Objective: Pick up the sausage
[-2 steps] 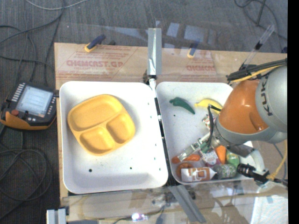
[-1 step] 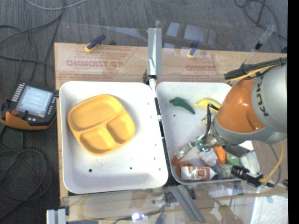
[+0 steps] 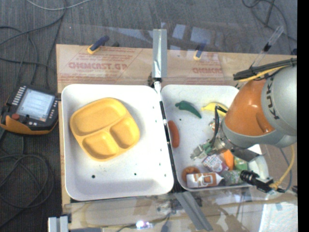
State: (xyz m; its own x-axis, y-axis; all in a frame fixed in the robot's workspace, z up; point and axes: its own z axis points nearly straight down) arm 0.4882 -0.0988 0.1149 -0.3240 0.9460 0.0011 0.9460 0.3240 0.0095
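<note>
Lying untouched against the left wall of the right bin (image 3: 193,92), the sausage (image 3: 174,133) awaits pickup; the claw (image 3: 208,149), its state indiscernible, must be shifted leftward and lowered over it.

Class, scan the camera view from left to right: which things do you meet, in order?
Orange handheld controller → yellow divided plate → sausage → green pepper → orange-banded arm.

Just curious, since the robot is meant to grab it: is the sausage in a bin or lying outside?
In. The sausage lies flat in the right bin, by its left wall, apart from the gripper.
</note>
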